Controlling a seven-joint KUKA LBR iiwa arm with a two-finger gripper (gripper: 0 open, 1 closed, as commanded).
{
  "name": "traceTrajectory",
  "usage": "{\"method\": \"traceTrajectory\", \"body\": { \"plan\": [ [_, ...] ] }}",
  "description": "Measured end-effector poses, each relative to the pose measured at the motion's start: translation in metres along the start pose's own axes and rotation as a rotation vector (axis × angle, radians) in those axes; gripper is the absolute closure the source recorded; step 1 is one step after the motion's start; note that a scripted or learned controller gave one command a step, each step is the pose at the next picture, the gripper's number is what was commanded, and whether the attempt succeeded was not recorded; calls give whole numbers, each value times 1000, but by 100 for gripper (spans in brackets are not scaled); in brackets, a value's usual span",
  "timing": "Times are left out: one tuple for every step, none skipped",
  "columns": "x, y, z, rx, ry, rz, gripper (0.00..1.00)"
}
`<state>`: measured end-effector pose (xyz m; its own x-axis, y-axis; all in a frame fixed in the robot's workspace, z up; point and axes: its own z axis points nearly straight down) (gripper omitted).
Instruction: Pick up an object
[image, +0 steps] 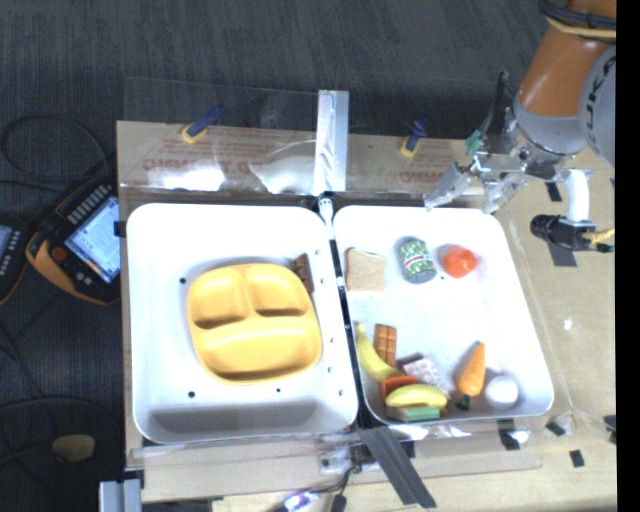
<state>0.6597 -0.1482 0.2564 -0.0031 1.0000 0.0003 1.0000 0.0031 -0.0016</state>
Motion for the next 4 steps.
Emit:
{"method": "traceTrajectory", "body": {
  "plan": [
    [-8, -18, 121, 1, -2, -60, 0],
    [11, -14, 168, -8, -7, -75, 0],
    [11, -13, 157, -11, -6, -74, 100],
    [77, -5, 73, -1, -1, -18, 100]
  ]
}}
